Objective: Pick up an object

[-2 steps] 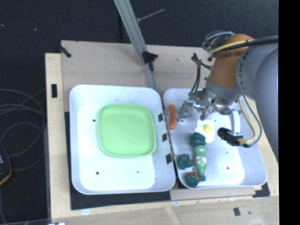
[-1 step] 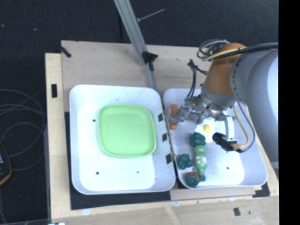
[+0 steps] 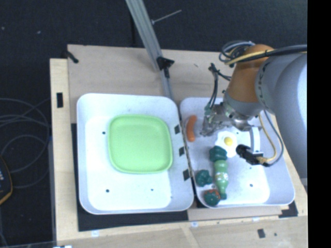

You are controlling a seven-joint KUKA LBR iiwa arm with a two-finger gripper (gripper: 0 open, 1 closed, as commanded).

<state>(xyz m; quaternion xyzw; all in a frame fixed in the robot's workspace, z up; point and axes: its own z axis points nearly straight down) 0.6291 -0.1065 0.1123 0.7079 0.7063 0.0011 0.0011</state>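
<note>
well, the right bin (image 3: 279, 190) holds an orange piece (image 3: 191, 128) just left of the pincer (image 3: 211, 124), a fried egg (image 3: 227, 139) and green toys (image 3: 219, 165) below it; a green plate (image 3: 139, 143) fills the left bin (image 3: 93, 190). the arm (image 3: 248, 87) reaches down from the right; can't tell its grip.

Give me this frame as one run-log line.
arm: reaching in over right white bin | gripper: low beside orange carrot-shaped toy | grasp: none visible | left white bin: green square plate
</note>
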